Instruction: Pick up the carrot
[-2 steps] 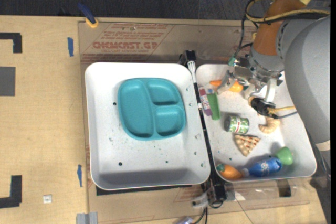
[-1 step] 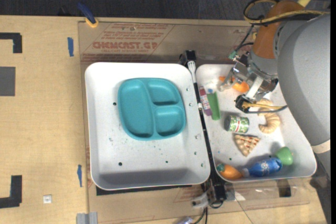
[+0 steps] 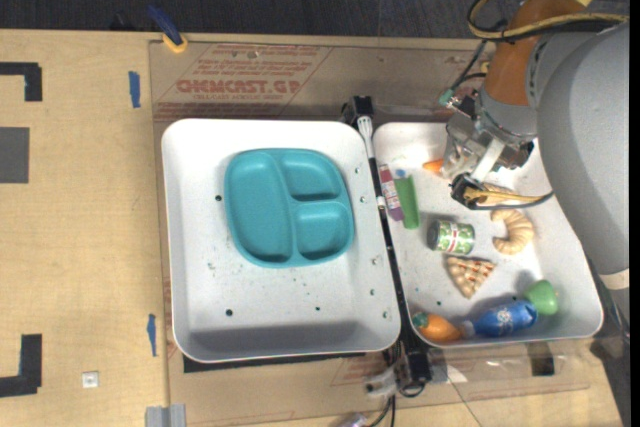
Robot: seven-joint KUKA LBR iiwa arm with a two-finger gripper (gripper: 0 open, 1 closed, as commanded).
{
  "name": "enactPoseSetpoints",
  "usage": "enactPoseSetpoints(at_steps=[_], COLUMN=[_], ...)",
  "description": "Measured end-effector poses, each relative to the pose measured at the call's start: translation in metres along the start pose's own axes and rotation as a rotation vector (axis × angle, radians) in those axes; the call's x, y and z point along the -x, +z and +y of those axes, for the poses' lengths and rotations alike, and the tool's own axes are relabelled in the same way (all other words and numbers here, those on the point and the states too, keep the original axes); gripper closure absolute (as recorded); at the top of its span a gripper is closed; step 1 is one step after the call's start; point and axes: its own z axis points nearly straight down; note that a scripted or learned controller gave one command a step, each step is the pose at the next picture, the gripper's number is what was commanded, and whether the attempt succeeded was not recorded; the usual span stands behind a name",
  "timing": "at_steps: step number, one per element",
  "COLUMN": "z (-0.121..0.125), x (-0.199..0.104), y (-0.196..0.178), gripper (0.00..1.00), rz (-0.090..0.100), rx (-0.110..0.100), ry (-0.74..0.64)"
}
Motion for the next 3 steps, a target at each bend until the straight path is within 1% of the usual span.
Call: enactPoseSetpoints(at_steps=[1,2,3], z=[-0.001,0.005,0.016], x=[0.0,0.023,0.079], y=[0.001,0.004,0.011], gripper=[0.0,0.0,0.0], rz=[-0.001,0.015,0.001], rx=[-0.004,0.001,0.005], ry=[-0.001,-0.028,-0.176])
